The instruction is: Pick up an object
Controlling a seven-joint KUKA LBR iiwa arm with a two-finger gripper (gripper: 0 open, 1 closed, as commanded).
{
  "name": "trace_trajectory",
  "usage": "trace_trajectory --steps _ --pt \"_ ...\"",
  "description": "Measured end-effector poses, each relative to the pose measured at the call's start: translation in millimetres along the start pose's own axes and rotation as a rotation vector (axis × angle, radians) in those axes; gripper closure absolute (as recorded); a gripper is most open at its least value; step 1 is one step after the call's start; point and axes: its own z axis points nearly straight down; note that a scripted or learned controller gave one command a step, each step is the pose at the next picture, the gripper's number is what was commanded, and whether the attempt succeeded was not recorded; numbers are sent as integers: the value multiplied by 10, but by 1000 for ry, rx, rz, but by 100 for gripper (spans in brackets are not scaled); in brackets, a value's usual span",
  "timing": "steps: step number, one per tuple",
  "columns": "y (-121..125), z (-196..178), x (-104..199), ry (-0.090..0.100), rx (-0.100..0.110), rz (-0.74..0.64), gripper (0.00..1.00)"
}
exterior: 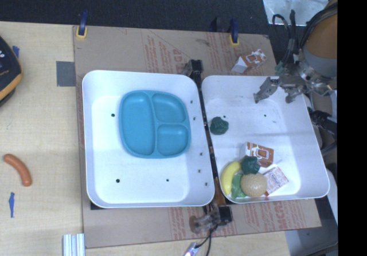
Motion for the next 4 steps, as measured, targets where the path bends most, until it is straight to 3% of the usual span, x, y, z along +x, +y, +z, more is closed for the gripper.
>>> trace_trajectory --steps 1,2,3,4 --pt "-696 241 224 0 2 1 0" --pt "-999 1010 354 0 1 -1 0" --pt "-1377 989 231 -7 -27 -5 0" --pt "-1339 870 228 -11 -38 -12 100"
